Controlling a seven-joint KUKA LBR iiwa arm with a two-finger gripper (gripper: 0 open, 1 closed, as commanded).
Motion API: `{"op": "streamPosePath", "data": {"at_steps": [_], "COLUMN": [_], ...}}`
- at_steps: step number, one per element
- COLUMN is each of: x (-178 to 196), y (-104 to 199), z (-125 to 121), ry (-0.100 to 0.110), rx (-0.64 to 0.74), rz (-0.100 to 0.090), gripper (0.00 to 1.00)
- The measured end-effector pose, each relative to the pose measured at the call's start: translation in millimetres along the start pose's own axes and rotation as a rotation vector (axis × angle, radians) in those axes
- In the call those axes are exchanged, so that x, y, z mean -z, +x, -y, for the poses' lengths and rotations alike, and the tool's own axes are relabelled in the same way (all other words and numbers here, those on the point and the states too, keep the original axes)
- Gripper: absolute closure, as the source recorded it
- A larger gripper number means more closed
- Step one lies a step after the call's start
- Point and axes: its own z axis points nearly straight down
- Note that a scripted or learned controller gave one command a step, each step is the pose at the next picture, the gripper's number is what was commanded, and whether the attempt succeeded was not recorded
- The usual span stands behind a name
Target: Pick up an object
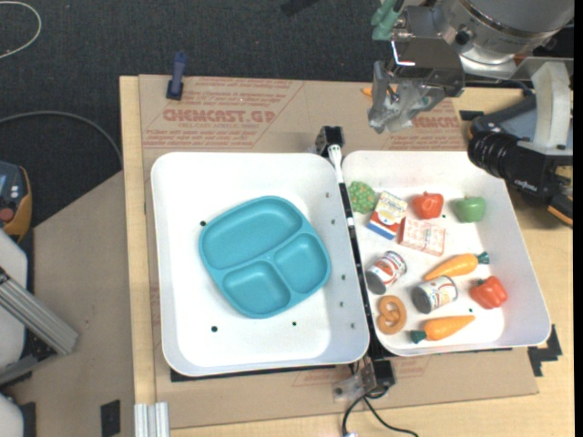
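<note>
Right bin point(519, 271): small toy foods lying loose — two carrots point(453, 265) point(444, 327), two cans point(386, 269) point(436, 293), pretzel point(391, 312), red peppers point(426, 205) point(489, 291), green apple point(470, 208), green lump point(362, 196), two small cartons point(389, 212) point(423, 237); labels too small to read. Left bin point(173, 244): teal three-part tray point(263, 255). Tool point(393, 107) hangs above the desk point(228, 107) behind the right bin, nothing visibly in it; cannot tell its finger state. Arm cut off at top edge.

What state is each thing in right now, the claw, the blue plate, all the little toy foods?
gripper: raised over the bench behind the right bin, holding nothing.
blue tray: flat in the left bin, compartments bare.
two cans: on their sides.
two carrots: lying flat.
pretzel: flat, near the divider.
</note>
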Motion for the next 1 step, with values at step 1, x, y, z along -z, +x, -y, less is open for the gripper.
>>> {"op": "streamPosePath", "data": {"at_steps": [1], "x": [-102.4], "y": [-29.9], "z": [23.5], "ry": [0.032], "rx": [-0.005], "rz": [0.008], "gripper": [1.0]}}
